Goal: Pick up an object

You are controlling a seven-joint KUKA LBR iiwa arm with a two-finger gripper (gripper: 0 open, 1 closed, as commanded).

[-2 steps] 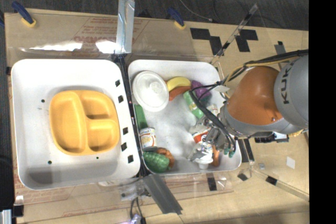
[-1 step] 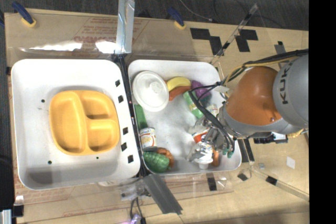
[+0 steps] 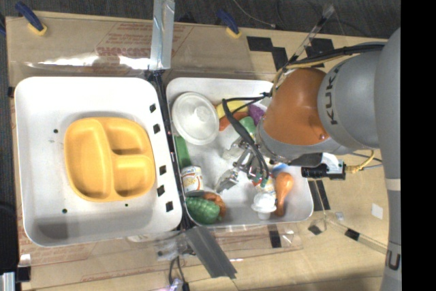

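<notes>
the arm is reaching in from the right, its orange band hanging over the right bin. the fingers are sitting low in the middle of that bin, pointing down and to the left; they are appearing slightly parted, and nothing is showing between them, though the metal parts are cluttered and hard to read. just left of the fingers a small jar with a printed label is standing near the bin's left wall. below and left of the fingers a green rounded object is lying in the bin's lower corner. above and left of them a clear round lid or bowl is resting, with a green bottle-like item just below it. right of the fingers an orange object and a white item are lying close together. well left of the fingers, in the left bin, a yellow divided tray is sitting. both bins are resting on the bench.
</notes>
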